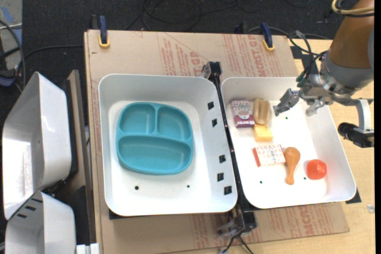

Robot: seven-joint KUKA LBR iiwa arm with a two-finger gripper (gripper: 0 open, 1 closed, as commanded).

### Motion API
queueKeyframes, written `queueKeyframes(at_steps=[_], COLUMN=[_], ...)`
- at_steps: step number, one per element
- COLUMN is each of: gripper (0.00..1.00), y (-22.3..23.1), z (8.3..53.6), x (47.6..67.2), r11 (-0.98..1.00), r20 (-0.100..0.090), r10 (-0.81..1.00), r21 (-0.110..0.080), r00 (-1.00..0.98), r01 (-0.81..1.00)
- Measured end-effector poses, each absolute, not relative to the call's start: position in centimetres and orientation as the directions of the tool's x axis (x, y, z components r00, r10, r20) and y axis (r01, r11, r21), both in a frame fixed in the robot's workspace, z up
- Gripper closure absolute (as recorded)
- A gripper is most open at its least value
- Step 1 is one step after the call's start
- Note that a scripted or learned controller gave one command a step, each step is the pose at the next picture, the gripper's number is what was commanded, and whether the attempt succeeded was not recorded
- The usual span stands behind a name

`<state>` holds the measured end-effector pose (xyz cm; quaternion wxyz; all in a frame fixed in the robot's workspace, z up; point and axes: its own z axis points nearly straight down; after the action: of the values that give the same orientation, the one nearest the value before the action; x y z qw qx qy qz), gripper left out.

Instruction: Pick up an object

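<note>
My gripper [299, 105] hovers over the back of the right bin [339, 146], open, with nothing between its fingers. Just to its left lie a tan bread roll [262, 110] and a pink carton [242, 113]. A yellow block [263, 132] rests in front of the roll. Toward the bin's front lie a red and white box [269, 155], a brown drumstick [291, 163] and a red tomato [316, 169]. All these objects lie on the bin floor, apart from the gripper.
The left bin [113, 187] holds a teal divided plate [155, 138]. A black divider with clips [223, 146] runs between the bins. White containers [33, 140] stand off the bench at the left. Yellow clamps [104, 38] grip the bench's far edge.
</note>
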<state>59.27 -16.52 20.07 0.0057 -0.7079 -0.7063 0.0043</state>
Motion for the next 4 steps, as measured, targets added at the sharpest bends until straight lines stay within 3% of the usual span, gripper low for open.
queueKeyframes(at_steps=[1, 3, 4], gripper=[0.0, 0.0, 0.0], y=[-16.5, -16.0, -15.9], z=[20.9, 11.5, 9.6], x=[59.6, 58.9, 59.3], r11=[0.001, 0.0, -0.002], r20=[0.0, 0.001, -0.001], r10=[1.0, 1.0, 1.0], r21=[0.0, -0.004, 0.01], r00=[-0.001, 0.0, 0.002], r01=[1.0, 1.0, 1.0])
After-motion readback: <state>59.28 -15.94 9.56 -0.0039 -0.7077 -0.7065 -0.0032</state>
